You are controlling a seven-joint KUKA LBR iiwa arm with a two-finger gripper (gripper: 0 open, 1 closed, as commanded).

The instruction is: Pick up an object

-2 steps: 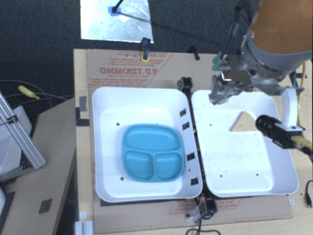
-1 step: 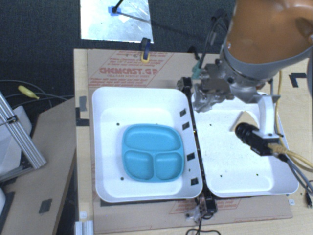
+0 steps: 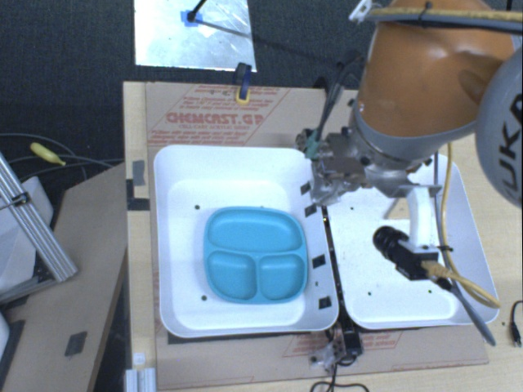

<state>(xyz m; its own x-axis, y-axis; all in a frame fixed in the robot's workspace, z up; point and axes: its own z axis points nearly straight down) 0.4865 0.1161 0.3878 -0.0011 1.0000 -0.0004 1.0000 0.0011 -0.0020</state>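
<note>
While the arm (image 3: pixel 425 64) is reaching in from the view's right, the end effector (image 3: pixel 325 178) is hanging over the far end of the seam where the two bins are meeting, w/ the orange band bulking large above it. Its state can't be told from this angle: the wrist is covering it, so wide vs. narrow is unclear, and whether it's holding anything is unclear too.

The task's thing, a blue plate (image 3: pixel 255 254) w/ three compartments, is lying flat in the left bin (image 3: pixel 184 211). That's to the view's left of the end effector and nearer the camera, apart from it. The plate's right edge is sitting close to the bin wall beside the seam.

The right bin (image 3: pixel 359 292) is lying on the end effector's other side, toward the view's right and nearer the camera. Black clips (image 3: pixel 317 261) are running along the seam from just below the end effector toward the camera.

Both bins are resting on a cardboard sheet (image 3: pixel 212 113) w/ red print, which is lying on the worktop (image 3: pixel 98 219). Beyond the end effector, up and to the view's left, a yellow clip (image 3: pixel 243 88) is sitting at the cardboard's far edge. A silver sheet (image 3: pixel 192 23) is lying farther off in the same direction.
</note>
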